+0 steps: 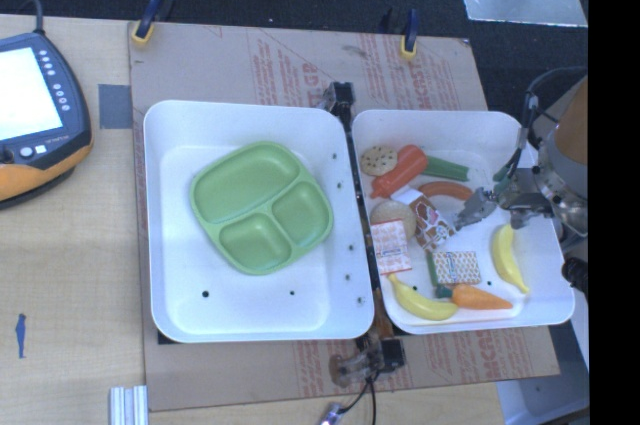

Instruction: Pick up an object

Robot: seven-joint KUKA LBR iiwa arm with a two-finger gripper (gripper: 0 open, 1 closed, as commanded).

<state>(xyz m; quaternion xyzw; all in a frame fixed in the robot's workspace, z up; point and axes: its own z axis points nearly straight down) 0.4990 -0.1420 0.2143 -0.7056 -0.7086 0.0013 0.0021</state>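
Wooden table [70, 253]: you have two white bins. Left bin [170, 213]: green divided plate [262, 206]. Right bin [540, 303]: toy food, including carrot [400, 170] and bananas [508, 258]. Hand [478, 208]: over right bin; finger state cannot be told. Nothing lifted yet; pick outstanding.

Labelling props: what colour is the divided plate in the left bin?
Light green, three compartments: the plate shows plainly in the camera view.

Left bin [170, 213]: divided plate [262, 206] contained. Right bin [450, 123]: toy foods [420, 213] contained. Handheld pendant [40, 113] placed far left on counter [60, 313].
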